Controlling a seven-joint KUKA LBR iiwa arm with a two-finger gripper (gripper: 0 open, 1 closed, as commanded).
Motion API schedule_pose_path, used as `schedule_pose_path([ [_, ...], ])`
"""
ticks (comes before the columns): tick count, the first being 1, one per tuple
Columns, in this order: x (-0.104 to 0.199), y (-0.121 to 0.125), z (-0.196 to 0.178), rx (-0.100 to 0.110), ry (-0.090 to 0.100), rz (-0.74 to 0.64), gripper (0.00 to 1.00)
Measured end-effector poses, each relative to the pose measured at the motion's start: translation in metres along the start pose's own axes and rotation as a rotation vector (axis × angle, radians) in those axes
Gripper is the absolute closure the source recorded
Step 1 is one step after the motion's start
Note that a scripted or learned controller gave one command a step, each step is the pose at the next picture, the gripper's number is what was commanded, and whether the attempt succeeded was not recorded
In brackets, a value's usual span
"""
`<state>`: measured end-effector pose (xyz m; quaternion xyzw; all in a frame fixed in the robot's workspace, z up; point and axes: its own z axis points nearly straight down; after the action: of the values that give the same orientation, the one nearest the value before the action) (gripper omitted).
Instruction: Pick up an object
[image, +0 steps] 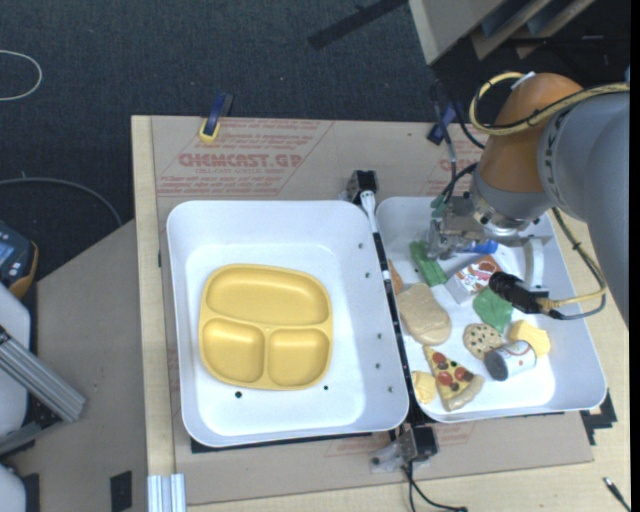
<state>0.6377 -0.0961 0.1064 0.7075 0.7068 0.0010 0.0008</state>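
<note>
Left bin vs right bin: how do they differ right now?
The left white bin carries a single item, a yellow three-compartment plastic tray; the right white bin holds a clutter of small toy foods, among them a pizza slice and a chocolate-chip cookie. The gripper hangs over the right bin, not the left. Both are shallow, white and side by side.

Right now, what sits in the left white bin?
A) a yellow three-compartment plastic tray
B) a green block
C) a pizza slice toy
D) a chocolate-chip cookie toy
A: the yellow three-compartment plastic tray lies alone in the left white bin; the small toys crowd the right white bin.
</note>
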Motion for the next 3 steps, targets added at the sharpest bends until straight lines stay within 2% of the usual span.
schedule_pose_path([
  [2,-0.003,0.012,-0.115,-0.007,-0.002,-0.002,1.00],
  [3,0.039,-0.018,-0.127,0.004,0.003,-0.005,1.00],
])
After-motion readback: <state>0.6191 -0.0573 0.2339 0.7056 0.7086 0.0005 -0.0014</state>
